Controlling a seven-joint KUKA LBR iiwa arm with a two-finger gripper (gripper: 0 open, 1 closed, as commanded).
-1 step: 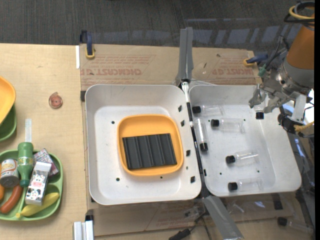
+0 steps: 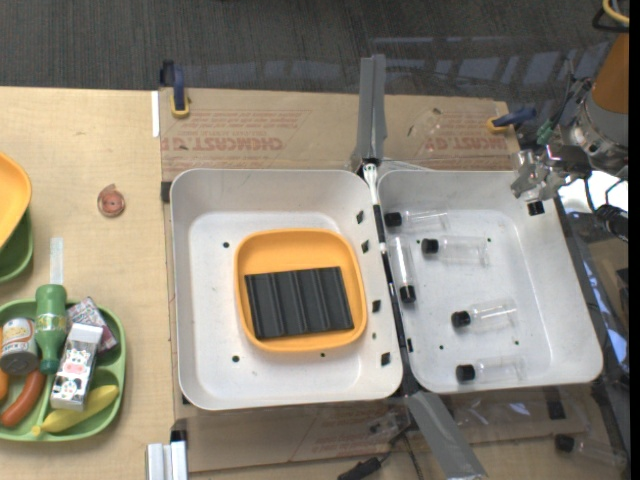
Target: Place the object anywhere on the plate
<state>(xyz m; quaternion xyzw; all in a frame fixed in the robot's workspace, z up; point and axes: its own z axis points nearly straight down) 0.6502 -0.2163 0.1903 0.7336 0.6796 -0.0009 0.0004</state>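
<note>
An orange plate (image 2: pixel 300 253) sits in the left bin (image 2: pixel 200 298), and a black ridged slab (image 2: pixel 300 302) lies on its middle. Several clear vials with black caps lie in the right bin (image 2: pixel 560 298): one at the top left (image 2: pixel 415 218), one just below it (image 2: pixel 450 249), one lower down (image 2: pixel 483 316) and one near the front (image 2: pixel 488 371). Another vial (image 2: pixel 402 273) rests along the bin's left wall. My gripper (image 2: pixel 535 180) hangs over the right bin's far right corner, apart from all the vials, with nothing seen in it.
A green tray (image 2: pixel 105 393) of toy food and a bottle stands on the wooden table at the left, with an orange bowl (image 2: pixel 10 203) behind it. A metal divider post (image 2: pixel 372 108) rises between the bins at the back.
</note>
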